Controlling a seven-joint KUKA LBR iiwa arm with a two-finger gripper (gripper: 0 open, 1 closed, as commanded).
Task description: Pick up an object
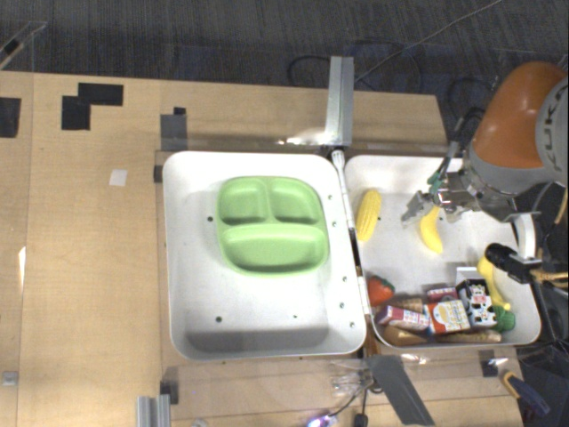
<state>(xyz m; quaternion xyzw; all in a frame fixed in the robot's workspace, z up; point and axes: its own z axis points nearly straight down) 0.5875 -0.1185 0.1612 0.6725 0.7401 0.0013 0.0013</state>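
Note:
My gripper [427, 205] hangs over the back of the right bin [396, 169], fingers spread open and pointing left. A yellow banana [431, 232] lies just under and in front of the fingertips, not between them. A corn cob [368, 214] lies to the left, near the bin's left wall. Along the front of the bin sit a red fruit [380, 289], several small printed packages [449, 310] and a long brown stick-like item [418, 326]. A second yellow piece [492, 277] lies at the right, under a black tool.
The left bin [191, 314] holds a green divided plate [271, 223]. A metal post [340, 100] stands at the back between the bins. The orange-banded arm [520, 118] covers the right bin's far right corner. Cables run behind the bench.

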